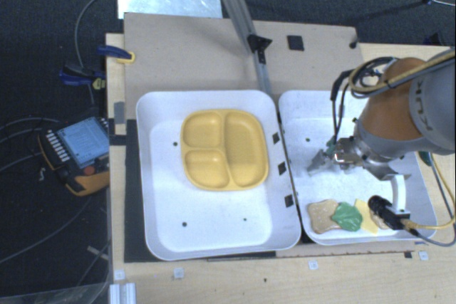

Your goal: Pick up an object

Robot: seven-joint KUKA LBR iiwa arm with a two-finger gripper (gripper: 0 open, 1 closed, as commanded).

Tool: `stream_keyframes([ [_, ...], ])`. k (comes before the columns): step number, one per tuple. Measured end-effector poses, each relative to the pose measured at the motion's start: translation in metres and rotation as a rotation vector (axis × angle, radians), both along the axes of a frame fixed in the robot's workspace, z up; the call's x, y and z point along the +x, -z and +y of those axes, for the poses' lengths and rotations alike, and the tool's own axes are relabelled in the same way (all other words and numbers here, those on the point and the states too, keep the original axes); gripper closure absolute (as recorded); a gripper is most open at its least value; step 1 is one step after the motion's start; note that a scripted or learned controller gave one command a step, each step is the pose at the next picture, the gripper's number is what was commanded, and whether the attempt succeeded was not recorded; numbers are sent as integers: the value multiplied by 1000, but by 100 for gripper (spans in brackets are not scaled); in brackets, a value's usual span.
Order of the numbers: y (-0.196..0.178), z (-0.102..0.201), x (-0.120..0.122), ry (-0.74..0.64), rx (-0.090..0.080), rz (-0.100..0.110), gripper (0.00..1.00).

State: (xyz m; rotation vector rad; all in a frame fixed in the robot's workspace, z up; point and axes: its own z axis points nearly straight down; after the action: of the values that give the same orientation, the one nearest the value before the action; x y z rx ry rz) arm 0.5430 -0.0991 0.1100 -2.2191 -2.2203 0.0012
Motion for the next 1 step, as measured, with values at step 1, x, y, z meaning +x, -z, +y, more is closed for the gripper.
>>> stream_keyframes([
  [1,-13,-1,1,1,-1,-4,100],
])
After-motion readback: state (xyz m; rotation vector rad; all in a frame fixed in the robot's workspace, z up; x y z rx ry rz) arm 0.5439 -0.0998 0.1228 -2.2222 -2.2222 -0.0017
